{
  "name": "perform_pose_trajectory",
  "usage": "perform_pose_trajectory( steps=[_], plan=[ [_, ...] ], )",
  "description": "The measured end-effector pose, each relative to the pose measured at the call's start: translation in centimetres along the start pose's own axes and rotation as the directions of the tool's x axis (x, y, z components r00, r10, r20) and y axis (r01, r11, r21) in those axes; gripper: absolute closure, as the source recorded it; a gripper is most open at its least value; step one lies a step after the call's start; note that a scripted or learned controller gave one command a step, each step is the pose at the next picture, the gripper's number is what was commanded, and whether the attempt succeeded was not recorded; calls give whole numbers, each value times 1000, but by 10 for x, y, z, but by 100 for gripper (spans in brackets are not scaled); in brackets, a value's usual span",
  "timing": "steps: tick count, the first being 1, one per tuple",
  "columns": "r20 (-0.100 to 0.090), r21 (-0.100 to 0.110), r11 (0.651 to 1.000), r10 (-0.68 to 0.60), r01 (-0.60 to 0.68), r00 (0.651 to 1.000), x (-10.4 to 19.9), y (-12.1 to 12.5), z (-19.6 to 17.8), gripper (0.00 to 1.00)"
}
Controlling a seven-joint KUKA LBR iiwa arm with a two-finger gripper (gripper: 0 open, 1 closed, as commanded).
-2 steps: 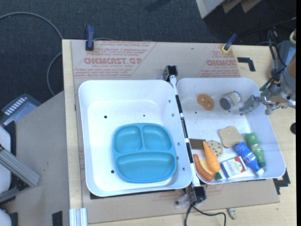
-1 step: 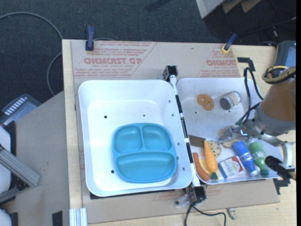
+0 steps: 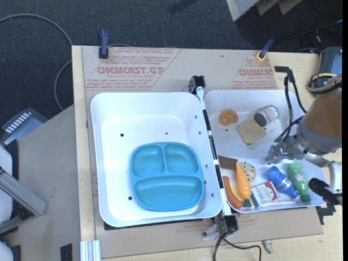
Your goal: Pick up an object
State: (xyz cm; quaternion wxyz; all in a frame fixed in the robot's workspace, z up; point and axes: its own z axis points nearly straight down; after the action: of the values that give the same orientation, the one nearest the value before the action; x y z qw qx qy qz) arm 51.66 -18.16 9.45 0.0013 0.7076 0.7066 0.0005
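Note:
The right bin [image 3: 217, 99] holds several small items. An orange ring-shaped piece [image 3: 228, 117], a tan bread slice [image 3: 251, 131] and a small grey can [image 3: 266, 115] lie toward the back. Along the front are a round cracker [image 3: 248, 171], a carrot [image 3: 242, 181], a red and white packet [image 3: 265, 192], a blue bottle [image 3: 281, 181] and a green bottle [image 3: 298, 179]. My gripper [image 3: 274, 155] hangs low over the bin floor, just behind the blue bottle and right of the bread slice. I see nothing held in it.
The left bin [image 3: 109, 113] carries a blue divided plate [image 3: 166, 175]. The arm, with its orange band [image 3: 325, 113], comes in over the right bin's right wall. A black cable [image 3: 288, 99] runs along the arm. Blue clamps sit on the cardboard behind the bins.

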Motion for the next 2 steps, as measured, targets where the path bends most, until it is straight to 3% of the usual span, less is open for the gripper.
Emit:
perform_pose_trajectory(
  steps=[1, 2],
  plan=[
    [-1, 1, 1000, -3, 3, 1000, 53, -7, -52, 100],
    [-1, 2, 1000, -2, 2, 1000, 52, -7, -52, 0]
  ],
)
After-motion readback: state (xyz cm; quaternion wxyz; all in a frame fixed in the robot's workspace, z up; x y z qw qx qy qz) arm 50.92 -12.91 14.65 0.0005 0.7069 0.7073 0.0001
